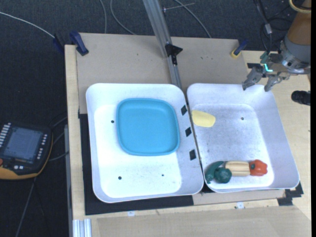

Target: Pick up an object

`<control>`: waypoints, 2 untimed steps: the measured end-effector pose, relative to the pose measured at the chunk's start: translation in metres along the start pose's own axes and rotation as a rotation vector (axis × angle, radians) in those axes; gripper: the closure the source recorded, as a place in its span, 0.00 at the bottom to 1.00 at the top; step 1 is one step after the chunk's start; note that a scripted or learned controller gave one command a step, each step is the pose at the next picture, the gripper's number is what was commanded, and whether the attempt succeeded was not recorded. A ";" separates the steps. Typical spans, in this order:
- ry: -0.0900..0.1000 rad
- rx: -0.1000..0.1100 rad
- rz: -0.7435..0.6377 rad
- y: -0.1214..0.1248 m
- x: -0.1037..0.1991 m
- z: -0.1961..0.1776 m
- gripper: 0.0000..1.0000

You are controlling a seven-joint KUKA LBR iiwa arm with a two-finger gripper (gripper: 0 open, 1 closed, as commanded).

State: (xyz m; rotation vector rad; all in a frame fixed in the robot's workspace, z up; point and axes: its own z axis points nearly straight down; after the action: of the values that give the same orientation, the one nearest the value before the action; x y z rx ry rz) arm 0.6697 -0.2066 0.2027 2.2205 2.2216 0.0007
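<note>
The right bin (276, 132) holds a pale yellow piece (203, 118) near its left wall. Along its front edge lie a dark green lump (218, 174), a tan wooden cylinder (238, 168) and a red piece (258, 168), touching in a row. My gripper (260, 82) hangs above the bin's far right corner, fingers spread apart with nothing between them, well away from all the objects.
A blue square plate (147, 126) lies in the left bin (101, 181). A metal pole (159, 23) rises between the bins at the back. Blue and yellow clamps sit on the bench's far edge. A handheld controller (22, 149) rests off the bench to the left.
</note>
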 end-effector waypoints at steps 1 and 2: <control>0.000 0.000 0.000 0.000 0.000 0.000 0.00; 0.001 0.004 0.000 0.004 0.005 0.044 0.00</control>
State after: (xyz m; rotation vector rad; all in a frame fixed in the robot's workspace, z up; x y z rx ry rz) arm 0.6734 -0.2014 0.1584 2.2228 2.2244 -0.0026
